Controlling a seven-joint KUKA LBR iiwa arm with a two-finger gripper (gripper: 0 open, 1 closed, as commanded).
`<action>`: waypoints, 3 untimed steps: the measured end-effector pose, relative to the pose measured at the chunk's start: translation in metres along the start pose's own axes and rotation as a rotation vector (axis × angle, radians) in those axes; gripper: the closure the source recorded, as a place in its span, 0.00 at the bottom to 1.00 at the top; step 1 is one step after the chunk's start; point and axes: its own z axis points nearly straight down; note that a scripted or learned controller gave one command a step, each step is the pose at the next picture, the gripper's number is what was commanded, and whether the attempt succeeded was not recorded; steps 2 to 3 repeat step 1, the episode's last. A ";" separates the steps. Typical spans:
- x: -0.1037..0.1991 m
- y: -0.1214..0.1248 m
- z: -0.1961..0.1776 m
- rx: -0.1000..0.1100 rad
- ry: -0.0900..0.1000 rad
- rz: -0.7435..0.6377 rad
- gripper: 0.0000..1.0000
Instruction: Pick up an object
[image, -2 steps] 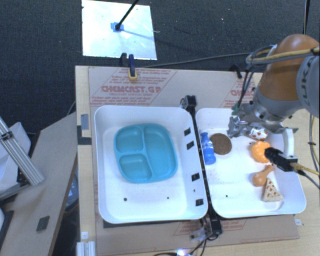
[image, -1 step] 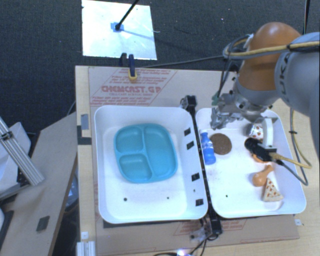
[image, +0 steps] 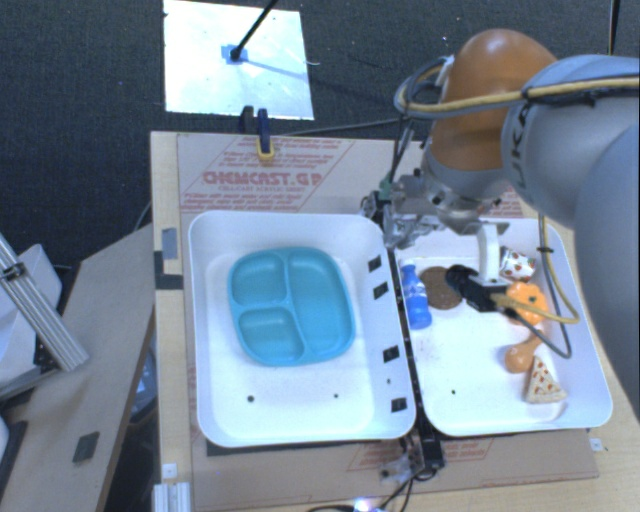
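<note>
Bench (image: 200, 180) with two white bins (image: 300, 420)

Fixed overhead camera, set well back and looking down at a slant on the bench (image: 300, 165), takes in both white bins, left bin (image: 215, 400) and right bin (image: 470, 400), side by side, with the arm (image: 560, 120) entering from the right, large in the near field.

In the right bin (image: 470, 420) the front left floor is free for me. The blue bottle (image: 414, 295), brown disc (image: 439, 287) and pizza slice (image: 543, 381) crowd the rest.
</note>
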 end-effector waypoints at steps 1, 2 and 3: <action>0.059 0.021 0.004 0.000 -0.001 0.000 1.00; 0.059 0.021 0.004 0.000 -0.001 0.000 1.00; 0.059 0.021 0.004 0.000 -0.001 0.000 1.00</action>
